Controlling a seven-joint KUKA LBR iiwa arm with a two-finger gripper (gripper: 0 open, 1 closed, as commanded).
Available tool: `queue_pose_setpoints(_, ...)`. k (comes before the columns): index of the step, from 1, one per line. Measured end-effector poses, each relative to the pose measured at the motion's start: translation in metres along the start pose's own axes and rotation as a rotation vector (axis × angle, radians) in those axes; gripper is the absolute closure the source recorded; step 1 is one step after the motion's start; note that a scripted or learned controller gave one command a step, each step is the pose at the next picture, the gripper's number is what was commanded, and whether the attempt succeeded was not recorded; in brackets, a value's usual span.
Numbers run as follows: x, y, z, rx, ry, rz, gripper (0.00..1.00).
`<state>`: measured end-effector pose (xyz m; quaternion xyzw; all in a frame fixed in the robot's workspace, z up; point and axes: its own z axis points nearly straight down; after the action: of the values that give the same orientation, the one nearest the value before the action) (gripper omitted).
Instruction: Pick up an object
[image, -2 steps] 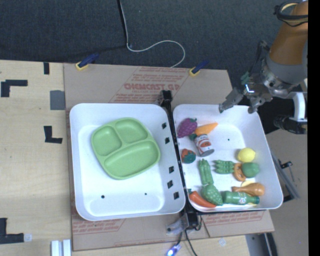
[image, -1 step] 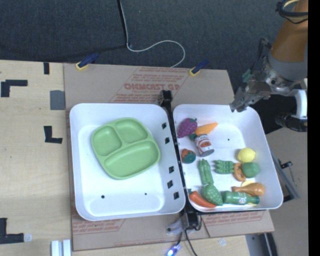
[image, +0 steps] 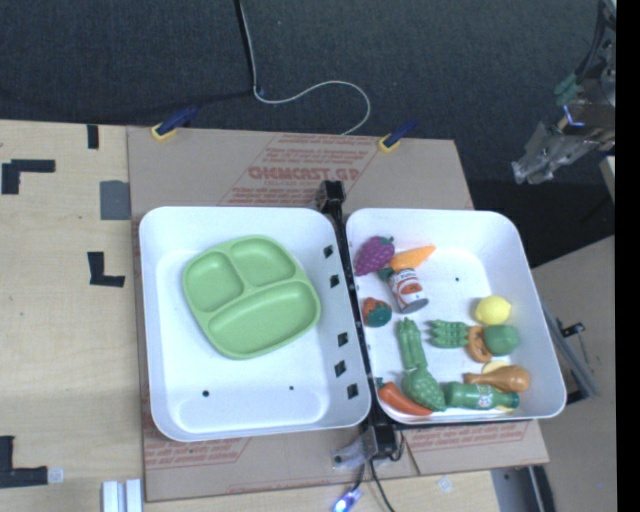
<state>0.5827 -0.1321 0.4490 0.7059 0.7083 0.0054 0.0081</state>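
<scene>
Toys fill the right bin (image: 525, 300): carrot (image: 398, 399), corn, can (image: 408, 289), grapes (image: 374, 254). Gripper (image: 535, 168) hangs outside, upper right; jaws' state unclear. Approach stage; it must next descend over one toy

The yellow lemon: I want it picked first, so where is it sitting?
In the camera view, the yellow lemon lies in the right bin, near its right wall, just above the green round fruit.
</scene>
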Motion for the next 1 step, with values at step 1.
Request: queue_pose_setpoints(1, -0.0981, -0.0574, -0.0286, 0.016, -0.002, 0.013, 1.0)
